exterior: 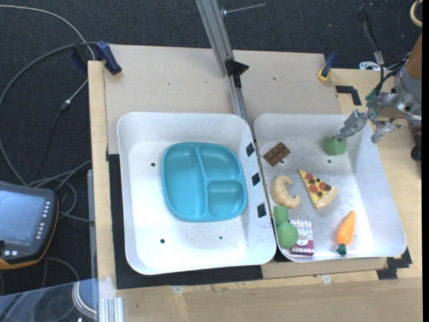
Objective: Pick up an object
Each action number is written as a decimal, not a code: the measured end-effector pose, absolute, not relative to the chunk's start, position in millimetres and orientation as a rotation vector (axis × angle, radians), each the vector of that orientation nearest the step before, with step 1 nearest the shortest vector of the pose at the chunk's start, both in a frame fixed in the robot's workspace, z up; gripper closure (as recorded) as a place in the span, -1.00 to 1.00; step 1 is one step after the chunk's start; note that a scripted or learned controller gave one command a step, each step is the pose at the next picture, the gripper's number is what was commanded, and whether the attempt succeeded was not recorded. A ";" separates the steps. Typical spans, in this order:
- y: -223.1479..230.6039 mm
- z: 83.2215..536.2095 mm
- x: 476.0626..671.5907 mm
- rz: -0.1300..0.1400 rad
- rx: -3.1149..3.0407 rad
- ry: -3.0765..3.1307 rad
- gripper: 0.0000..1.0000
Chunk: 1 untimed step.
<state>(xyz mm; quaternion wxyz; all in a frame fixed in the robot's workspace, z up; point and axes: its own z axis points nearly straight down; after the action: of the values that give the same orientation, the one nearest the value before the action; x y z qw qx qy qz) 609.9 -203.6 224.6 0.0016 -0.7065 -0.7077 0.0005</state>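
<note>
The right bin [375, 170] holds several toy foods: a small green round piece [335, 145], a brown chocolate bar [276, 154], a croissant [285, 190], a pizza slice [316, 188], an orange carrot [346, 228], a green pear-like fruit [286, 231] and a small red and white carton [301, 237]. My gripper [365, 127] hangs over the bin's far right corner. It is open, with nothing between its fingers. Its left fingertip [348, 127] is just above and right of the green round piece.
The left bin [134, 180] holds a teal divided plate [203, 180]. A metal pole [218, 32] rises from the back between the bins. Clamps sit at the board's far corners, with cables and a pendant at the left.
</note>
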 end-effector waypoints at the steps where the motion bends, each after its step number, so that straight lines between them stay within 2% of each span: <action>1: -203.6 224.6 609.9 0.002 -2.217 -2.221 -1.00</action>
<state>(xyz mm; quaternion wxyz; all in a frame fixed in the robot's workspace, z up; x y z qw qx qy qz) 609.9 -203.6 224.6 0.0016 -0.7065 -0.7077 0.0007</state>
